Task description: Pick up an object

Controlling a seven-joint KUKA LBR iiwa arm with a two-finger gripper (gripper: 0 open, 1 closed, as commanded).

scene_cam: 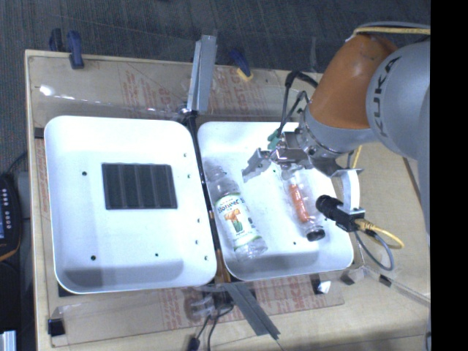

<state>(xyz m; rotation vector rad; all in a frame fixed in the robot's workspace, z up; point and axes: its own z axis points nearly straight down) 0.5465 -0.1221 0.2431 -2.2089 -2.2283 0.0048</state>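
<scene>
My gripper [267, 161] hangs over the upper middle of the right bin [333, 258]. Just below and to its right lies a clear bottle with orange contents and a black cap [300, 203], its top end tucked under the wrist. A clear bottle with a white, green and orange label [235, 219] lies along the bin's left side, below and left of the gripper. I see nothing held in the gripper. A dark grey ribbed rectangular block [139, 186] lies flat in the middle of the left bin [73, 262].
A metal bar [201, 72] rises from the gap between the bins at the back. Blue clamps [74, 48] grip the bench's far edge. The arm's grey and orange body [365, 93] overhangs the right bin's far right corner.
</scene>
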